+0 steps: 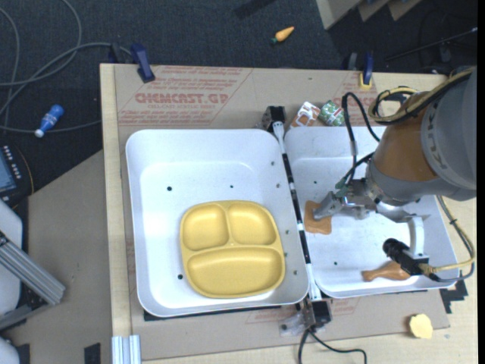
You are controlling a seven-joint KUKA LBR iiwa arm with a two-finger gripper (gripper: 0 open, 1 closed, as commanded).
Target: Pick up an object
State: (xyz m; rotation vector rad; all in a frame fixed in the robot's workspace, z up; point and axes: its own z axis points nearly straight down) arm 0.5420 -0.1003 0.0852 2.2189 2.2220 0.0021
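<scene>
Brown board is covering the bench [189,97], and two white bins are sitting on it side by side. An orange piece [319,224] is lying flat on the floor of the right bin [333,139], close against the wall it shares with the left bin [197,158]. I am taking this piece as my target, since my gripper [330,209] is hanging right at its upper edge, touching it or just above it. From this slant I cannot tell which, nor how wide the gripper is set, so I am not counting the piece as held. To do this well, I am judging that I should be centring over the middle of the piece rather than its edge. I should also be keeping clear of the wall beside it, which is leaving little room on that side. The piece is looking thin and flat and could slip out of a shallow pinch, so I should be going down close to the bin floor before closing. A brown piece [383,274] is lying near the front wall of the same bin, well apart and out of my way. Further out, a yellow plate [231,249] is resting in the left bin, playing no part in this grasp.
</scene>
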